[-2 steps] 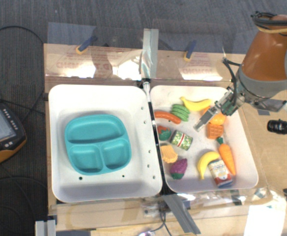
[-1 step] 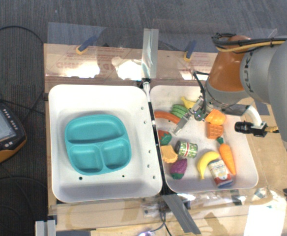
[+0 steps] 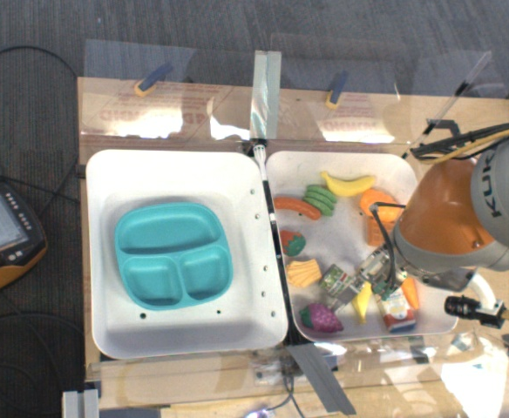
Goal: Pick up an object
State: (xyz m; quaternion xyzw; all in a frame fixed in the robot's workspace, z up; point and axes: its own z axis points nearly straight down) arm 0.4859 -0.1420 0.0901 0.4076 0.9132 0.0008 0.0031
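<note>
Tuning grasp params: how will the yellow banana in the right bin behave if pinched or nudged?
The banana looks like moulded toy plastic, so probably stiff and light. Its glossy curved skin may slip from a pinch. Pushed, it would likely pivot, not roll, against the bin wall.

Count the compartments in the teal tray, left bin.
3. The teal tray lies in the left bin: one wide compartment across its far side, and two smaller ones along the near side, at left and right. None looks hidden.

Toy food (image 3: 340,233) beside teal tray (image 3: 173,253)
</note>
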